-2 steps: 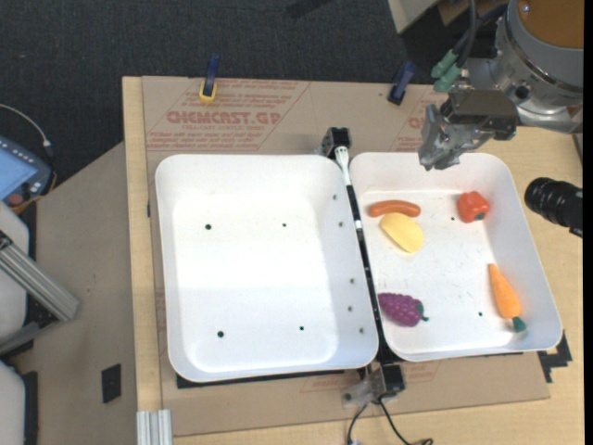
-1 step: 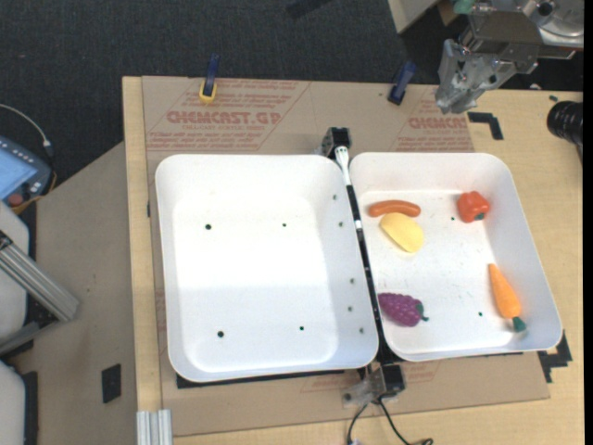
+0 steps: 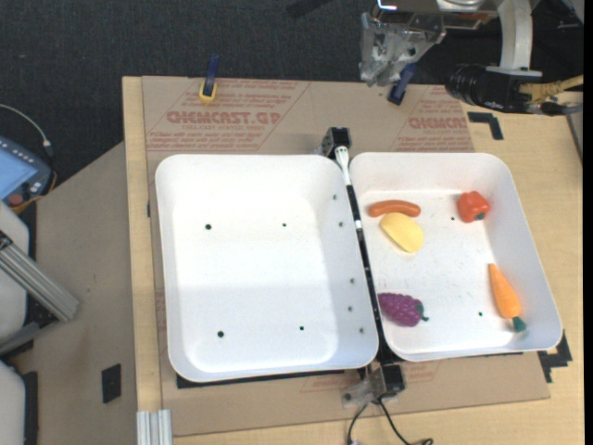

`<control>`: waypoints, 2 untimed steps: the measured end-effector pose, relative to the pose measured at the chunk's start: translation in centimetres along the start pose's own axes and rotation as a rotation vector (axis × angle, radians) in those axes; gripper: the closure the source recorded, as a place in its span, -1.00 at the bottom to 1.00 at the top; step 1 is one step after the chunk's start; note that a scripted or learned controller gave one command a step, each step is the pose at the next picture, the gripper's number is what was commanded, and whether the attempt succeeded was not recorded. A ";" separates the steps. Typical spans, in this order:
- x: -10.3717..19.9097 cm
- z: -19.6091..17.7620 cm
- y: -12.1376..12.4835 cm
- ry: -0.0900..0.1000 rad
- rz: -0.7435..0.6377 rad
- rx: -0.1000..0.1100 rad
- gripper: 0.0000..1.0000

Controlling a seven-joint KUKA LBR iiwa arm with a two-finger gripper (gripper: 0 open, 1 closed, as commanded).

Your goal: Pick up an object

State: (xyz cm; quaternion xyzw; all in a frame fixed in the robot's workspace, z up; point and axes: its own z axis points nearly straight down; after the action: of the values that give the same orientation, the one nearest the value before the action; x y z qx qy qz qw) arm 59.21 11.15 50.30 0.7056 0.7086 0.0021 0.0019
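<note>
The tool [image 3: 384, 63] hangs high above the far edge of the desk [image 3: 278, 109], and I cannot tell its state. The toy foods sit in the right bin [image 3: 519, 221]: a sausage [image 3: 395, 209], a red pepper [image 3: 473, 206], a carrot [image 3: 505, 295] and purple grapes [image 3: 401, 309], spread apart so each looks easy to grab.

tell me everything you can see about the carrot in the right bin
The carrot is a small toy, plastic-looking, with a smooth orange body tapering to a point at its far end and a dark green stub at its near end. It lies flat on the floor of the right bin, close to the right wall, angled slightly. Nothing touches it but the bin.
</note>
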 end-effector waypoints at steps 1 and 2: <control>9.3 -3.4 5.2 0.004 -0.005 -0.003 1.00; -1.1 -3.2 7.6 -0.003 0.014 0.001 1.00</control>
State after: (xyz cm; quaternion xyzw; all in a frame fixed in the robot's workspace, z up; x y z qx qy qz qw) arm 66.78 10.10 53.52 0.7106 0.7036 0.0008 0.0025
